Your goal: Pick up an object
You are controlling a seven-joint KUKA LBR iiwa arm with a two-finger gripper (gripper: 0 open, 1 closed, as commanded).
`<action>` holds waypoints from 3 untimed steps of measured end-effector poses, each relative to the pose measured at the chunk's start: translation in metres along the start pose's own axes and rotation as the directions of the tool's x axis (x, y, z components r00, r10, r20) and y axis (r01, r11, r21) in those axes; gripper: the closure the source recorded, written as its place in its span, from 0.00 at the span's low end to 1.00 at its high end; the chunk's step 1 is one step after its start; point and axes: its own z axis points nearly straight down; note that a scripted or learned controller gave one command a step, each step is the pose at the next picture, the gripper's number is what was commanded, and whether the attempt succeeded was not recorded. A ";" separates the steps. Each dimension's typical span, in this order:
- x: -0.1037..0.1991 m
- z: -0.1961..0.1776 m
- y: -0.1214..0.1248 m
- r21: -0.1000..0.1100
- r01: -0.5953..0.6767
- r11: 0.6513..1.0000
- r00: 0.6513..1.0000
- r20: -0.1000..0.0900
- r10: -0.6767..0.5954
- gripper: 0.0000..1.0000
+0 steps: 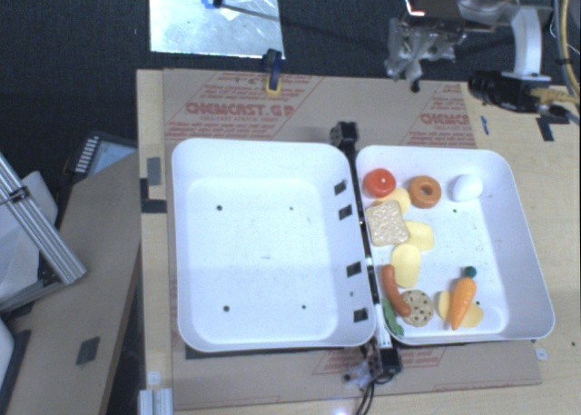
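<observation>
A cardboard-covered worktop (300,104) carries two smooth white bins; the right bin (508,222) holds glossy plastic foods. The tool (410,64) hangs above; its grip can't be told.

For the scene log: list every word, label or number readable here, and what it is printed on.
"CHEMCAST GP", red print on the brown sheet under the bins, above the left bin; it reads upside down from this view.
Smaller red print beneath it and on the sheet's right part: too blurred to read.
No other text is legible.
</observation>
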 end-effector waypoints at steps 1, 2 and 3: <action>0.016 0.007 -0.127 0.000 0.001 1.000 1.000 -0.002 -0.001 1.00; 0.002 -0.001 -0.044 -0.002 -0.007 1.000 1.000 0.001 0.007 1.00; -0.032 -0.023 0.041 -0.004 -0.008 1.000 1.000 0.002 0.008 1.00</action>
